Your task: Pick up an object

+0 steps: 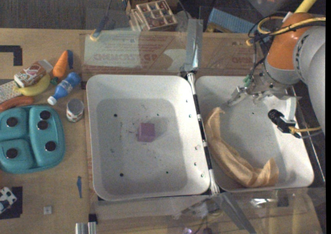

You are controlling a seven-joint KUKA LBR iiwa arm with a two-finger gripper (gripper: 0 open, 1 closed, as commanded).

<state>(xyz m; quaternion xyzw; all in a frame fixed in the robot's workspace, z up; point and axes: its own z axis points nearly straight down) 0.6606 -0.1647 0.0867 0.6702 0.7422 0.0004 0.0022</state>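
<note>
Near the middle of the left bin lies a small purple block, squarish, pale lilac, flat on the white floor and apart from every wall. A faint grey smudge surrounds it, and a few dark specks dot the floor around it.

Across the right bin a tan cloth is draped in a long curve, from the bin's left wall down toward the near right corner, where it bunches into a fold. It is limp and creased, with a lighter edge along its upper end.

Over the far part of the right bin hangs the gripper, at the end of the grey arm with its orange band. It points toward the bin's left. Thin metal parts spread out below the wrist, but they are small and blurred, so I cannot tell how far apart its tips stand. Nothing shows between them. The gripper is above and to the right of the cloth's upper end, apart from it, and well apart from the block in the other bin.

Left of the bins, on the bench, sit a teal tray, a small blue bottle, a carrot toy and a banana.
</note>
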